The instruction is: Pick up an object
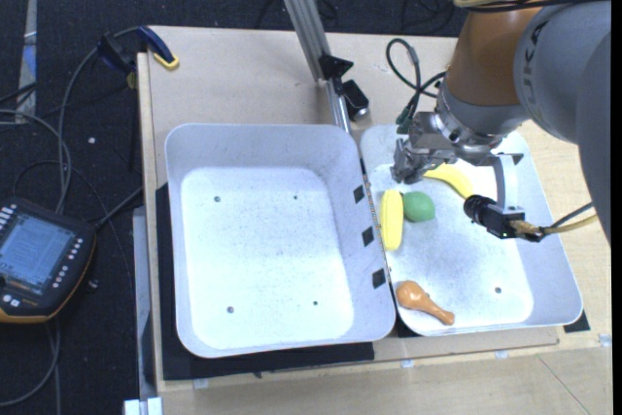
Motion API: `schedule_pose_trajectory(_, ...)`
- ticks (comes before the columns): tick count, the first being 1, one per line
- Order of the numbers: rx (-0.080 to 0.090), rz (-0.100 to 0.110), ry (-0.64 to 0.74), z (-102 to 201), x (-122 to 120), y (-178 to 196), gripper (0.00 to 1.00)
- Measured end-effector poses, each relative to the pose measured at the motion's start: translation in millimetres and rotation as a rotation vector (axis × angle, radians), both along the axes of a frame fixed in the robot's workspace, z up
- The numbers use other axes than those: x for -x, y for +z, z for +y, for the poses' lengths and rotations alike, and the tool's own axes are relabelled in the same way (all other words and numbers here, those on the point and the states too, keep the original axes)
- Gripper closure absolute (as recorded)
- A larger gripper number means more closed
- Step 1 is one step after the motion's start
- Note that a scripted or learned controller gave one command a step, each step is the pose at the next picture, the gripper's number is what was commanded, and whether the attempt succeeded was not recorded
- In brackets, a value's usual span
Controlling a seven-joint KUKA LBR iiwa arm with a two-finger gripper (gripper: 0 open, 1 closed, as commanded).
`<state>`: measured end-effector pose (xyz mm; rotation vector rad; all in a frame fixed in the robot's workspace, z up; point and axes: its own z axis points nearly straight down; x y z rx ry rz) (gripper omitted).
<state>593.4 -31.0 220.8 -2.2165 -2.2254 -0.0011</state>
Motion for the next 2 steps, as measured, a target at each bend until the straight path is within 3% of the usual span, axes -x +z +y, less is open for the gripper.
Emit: schedule_pose_trajectory(2,0.000,-0.001,0.001,95.8,-39.3,17.9,1.00)
